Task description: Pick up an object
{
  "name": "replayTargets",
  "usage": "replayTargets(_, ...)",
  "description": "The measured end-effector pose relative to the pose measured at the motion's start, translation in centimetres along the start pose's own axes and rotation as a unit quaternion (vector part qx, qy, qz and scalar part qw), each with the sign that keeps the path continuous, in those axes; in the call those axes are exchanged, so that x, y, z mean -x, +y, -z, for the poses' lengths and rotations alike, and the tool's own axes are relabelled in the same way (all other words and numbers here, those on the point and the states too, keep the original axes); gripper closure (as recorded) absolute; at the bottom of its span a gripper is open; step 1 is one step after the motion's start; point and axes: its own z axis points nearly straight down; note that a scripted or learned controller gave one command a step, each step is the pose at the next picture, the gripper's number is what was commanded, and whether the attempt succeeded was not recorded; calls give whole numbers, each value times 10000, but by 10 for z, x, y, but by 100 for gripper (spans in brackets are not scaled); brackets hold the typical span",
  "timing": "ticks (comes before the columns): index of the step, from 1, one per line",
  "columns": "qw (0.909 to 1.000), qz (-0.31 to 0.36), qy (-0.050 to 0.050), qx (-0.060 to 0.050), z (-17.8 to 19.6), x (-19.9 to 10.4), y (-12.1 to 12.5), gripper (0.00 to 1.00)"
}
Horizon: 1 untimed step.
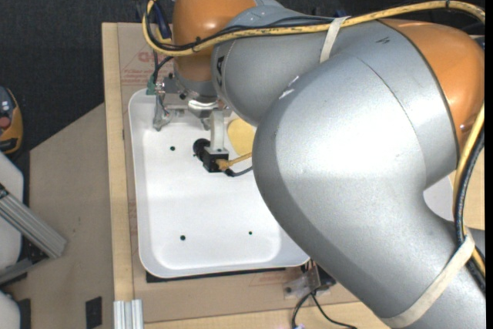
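Observation:
My gripper (189,125) hangs low over the far end of the left white bin (166,243). Its two grey fingers stand apart, one at the bin's far left corner (159,117) and one nearer the middle (218,133); only bare bin floor shows between them, so it is open. A small black piece (206,154) with a yellow lead sits just below the right finger; I cannot tell whether it is loose or part of the gripper. A pale yellow round object (240,136) shows beside it, mostly hidden under the arm.
The big grey arm with its orange band (204,15) covers the right bin and the view's right half. The left bin's near floor is bare white with small dark dots. The brown bench edge (115,166) runs along the left.

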Motion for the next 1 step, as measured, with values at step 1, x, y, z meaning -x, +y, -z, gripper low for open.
replayTargets(1,10000,-5,0,-8,1,0,-32,0)
